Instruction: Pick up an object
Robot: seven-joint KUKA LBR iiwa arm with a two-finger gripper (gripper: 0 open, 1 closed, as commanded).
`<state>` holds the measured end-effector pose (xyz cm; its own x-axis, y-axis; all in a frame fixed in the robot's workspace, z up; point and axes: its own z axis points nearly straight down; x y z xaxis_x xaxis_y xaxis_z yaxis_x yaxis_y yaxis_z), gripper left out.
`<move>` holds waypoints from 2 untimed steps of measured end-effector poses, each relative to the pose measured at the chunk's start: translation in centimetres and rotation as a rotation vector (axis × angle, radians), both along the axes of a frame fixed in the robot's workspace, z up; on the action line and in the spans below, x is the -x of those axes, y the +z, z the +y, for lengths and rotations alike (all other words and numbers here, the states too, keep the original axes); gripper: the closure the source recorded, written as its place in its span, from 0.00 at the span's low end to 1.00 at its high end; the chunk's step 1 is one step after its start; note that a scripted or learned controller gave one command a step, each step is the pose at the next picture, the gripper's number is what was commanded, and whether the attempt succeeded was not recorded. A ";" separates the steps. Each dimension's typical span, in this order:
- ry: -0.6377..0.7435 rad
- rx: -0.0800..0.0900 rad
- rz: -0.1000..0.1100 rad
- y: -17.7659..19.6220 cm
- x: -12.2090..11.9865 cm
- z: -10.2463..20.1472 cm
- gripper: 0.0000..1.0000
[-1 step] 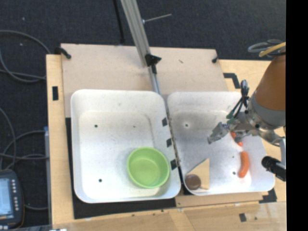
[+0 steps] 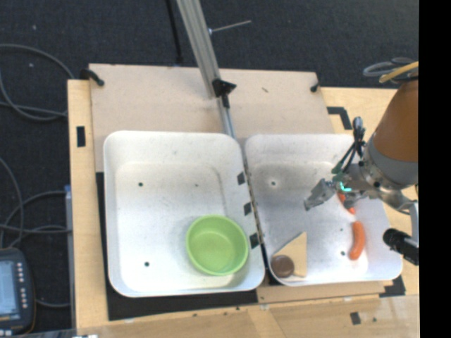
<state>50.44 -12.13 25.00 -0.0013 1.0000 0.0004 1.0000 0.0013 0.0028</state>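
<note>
The left bin [image 2: 134, 189] holds a green bowl [image 2: 216, 244]. The right bin [image 2: 282, 160] holds a tan wedge [image 2: 296, 252], a brown disc [image 2: 282, 265] and an orange sausage-shaped piece [image 2: 357, 239]. The gripper [image 2: 323, 193] hangs over it; its grasp cannot be told.

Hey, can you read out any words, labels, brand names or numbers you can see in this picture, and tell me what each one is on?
No text can be read in this view.
Dark handheld screen device at the lower left edge: its display is too small and blurred to read.
Round light green plastic bowl, tan wedge-shaped block, orange sausage-shaped toy, two shallow white bins: no markings seen.
</note>
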 end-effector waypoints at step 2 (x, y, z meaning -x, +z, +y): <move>-0.003 0.001 0.007 -9.4 0.0 -0.4 0.00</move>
